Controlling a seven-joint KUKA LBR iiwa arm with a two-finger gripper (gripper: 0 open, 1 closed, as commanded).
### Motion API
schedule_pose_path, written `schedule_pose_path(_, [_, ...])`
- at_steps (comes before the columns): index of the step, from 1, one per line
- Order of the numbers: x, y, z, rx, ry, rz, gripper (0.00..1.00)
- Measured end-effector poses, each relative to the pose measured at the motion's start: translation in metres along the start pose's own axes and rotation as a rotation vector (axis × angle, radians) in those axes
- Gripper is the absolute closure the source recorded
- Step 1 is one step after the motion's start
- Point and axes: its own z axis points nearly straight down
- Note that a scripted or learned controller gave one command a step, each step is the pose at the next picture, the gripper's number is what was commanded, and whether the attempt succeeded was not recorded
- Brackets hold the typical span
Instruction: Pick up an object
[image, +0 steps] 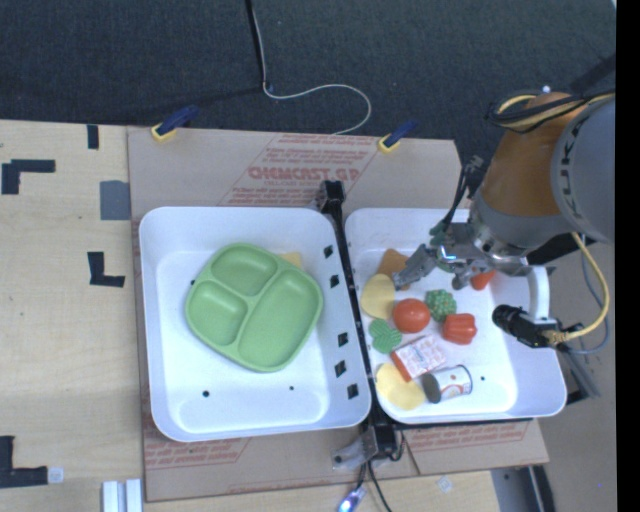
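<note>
The right bin (540, 385) holds several toy foods. A red tomato (411, 316), a green broccoli piece (440, 302) and a red pepper (459, 326) lie in its middle. My gripper (441, 272) hangs over the bin's back half, just above and behind the broccoli. Its fingers (413, 272) are spread open with nothing between them. A pale yellow disc (377, 297) and an orange-brown piece (392, 262) lie left of the gripper. A small red item (483, 281) peeks out at its right.
Nearer the front lie a green leaf (384, 334), a red-and-white packet (420, 355), a yellow round piece (397, 386) and a small white bottle with a dark cap (446, 383). The left bin (165, 400) holds a green divided plate (254, 305).
</note>
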Motion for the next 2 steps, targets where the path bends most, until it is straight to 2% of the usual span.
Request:
schedule_pose_path(1, [0.0658, -0.0386, -0.0014, 0.003, 0.002, -0.004, 0.00])
schedule_pose_path(2, [0.0624, -0.0377, -0.0079, 0.008, 0.000, -0.001, 1.00])
